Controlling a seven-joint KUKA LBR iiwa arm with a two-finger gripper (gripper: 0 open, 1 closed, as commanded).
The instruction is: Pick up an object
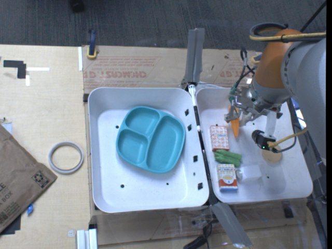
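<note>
The arm reaches in from the right, over the right bin (290,191). Its gripper (239,113) hangs at the far left part of that bin, right by an orange carrot-like toy (236,127). I cannot tell if the claw is released or clenched, or if it has the toy. Just nearer lie a small snack box (219,137), a green toy (227,156) and another small box (227,178). To do this well, I think the claw should go straight down on the orange toy, squeeze it across its thin side, then lift slowly.
</note>
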